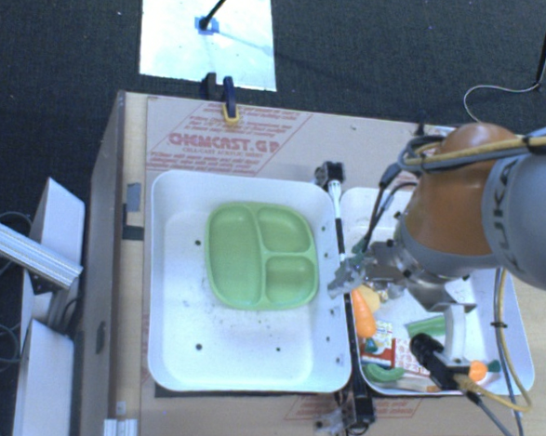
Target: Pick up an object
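My gripper (360, 276) hangs low over the left edge of the right bin (522, 343), close to the wall between the two bins. Just below it lie an orange carrot-shaped toy (365, 316) and a small yellow piece (367, 294), which touch each other. The arm's bulk hides most of this bin's upper half. A red and white item (382, 350) and a green item (385, 375) lie near the bin's front edge. A light green piece (425, 324) rests further right.
The left bin (180, 280) holds a green divided plate (259, 256) in its upper middle. A cardboard sheet (225, 136) lies behind the bins. Cables run over the right bin's back edge.
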`<state>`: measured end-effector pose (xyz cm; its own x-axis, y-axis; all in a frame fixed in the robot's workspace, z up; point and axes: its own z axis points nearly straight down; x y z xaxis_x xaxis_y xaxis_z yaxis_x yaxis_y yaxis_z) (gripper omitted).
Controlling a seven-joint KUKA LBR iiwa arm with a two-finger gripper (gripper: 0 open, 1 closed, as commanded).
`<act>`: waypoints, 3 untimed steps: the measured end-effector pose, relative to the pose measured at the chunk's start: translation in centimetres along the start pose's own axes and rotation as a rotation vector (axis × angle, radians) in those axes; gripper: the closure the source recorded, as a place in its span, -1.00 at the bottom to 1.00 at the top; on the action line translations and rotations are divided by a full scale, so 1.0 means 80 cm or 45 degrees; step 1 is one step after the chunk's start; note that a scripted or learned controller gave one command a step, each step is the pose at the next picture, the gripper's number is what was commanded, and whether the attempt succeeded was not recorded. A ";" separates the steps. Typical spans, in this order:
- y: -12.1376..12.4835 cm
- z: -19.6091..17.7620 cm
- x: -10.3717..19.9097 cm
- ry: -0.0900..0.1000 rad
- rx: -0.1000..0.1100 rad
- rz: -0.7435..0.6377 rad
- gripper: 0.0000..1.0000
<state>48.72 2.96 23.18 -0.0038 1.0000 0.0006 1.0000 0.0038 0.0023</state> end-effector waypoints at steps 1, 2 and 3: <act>0.015 0.060 -0.080 -0.003 0.003 0.004 -1.00; 0.024 0.185 -0.168 -0.003 0.001 0.005 -1.00; 0.070 0.184 -0.209 -0.003 0.000 0.004 -1.00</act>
<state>54.44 -13.69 8.47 -0.0010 1.0000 -0.0015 1.0000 0.0010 0.0024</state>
